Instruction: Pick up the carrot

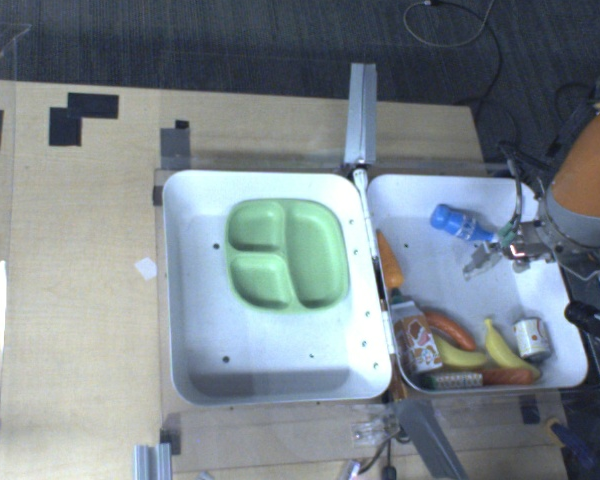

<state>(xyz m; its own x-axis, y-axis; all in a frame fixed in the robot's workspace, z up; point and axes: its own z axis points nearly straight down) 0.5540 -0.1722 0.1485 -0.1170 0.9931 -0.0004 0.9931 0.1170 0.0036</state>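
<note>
The carrot [388,261] lies along the left wall of the right bin [550,298], up against the divider, its tip pointing toward the far end. My gripper [490,256] hangs over the middle of that bin, well apart from the carrot, fingers spread and holding nothing. A blue bottle [458,222] lies just beside it on the far side. At the near end sit a box [418,343], a banana [502,348] and a can [531,338]. The left bin [195,298] holds a green tray [285,253].
</note>
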